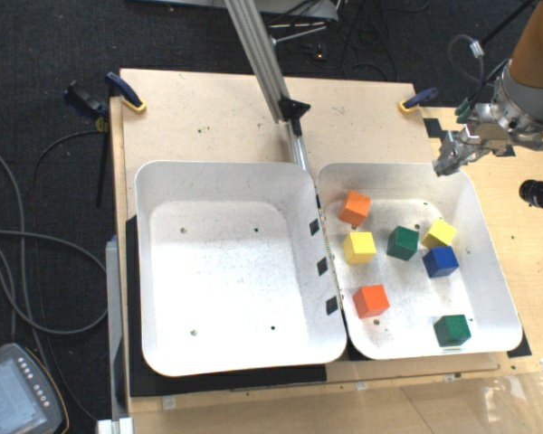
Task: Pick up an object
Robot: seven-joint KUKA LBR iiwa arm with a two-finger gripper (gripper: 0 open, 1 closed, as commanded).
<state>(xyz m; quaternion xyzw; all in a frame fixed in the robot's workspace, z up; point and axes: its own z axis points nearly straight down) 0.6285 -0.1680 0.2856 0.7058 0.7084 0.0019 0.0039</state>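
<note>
Two green cubes [452,330], two orange, two yellow, one blue, right bin [489,242]

A single fixed camera looks down at a slant from above the worktop [253,107], far enough back to take in both white bins [226,188] mid-frame, dark floor at left and top, the arm [534,61] entering upper right.

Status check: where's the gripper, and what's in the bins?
Gripper above right bin's far right corner, holding nothing visible. Seven blocks in that bin, untouched; nearest the yellow block. Nothing in the way.
</note>
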